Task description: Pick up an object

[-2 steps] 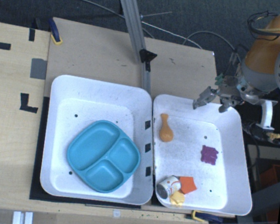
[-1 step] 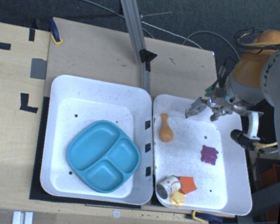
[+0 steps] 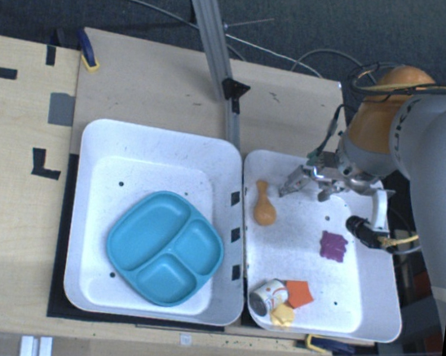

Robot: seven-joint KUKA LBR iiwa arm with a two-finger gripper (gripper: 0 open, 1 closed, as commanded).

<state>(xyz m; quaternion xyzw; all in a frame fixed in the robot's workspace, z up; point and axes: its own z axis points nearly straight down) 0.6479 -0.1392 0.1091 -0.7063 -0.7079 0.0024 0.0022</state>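
The end effector hangs over the far end of the right bin, fingers spread apart with nothing between them. Just to its left lies a tan pear-shaped object; a purple piece sits nearby, with an orange block and what may be a small cup at the near edge. A blue tray lies in the left bin.

Right bin centre open; purple piece, front-corner clutter obstruct.
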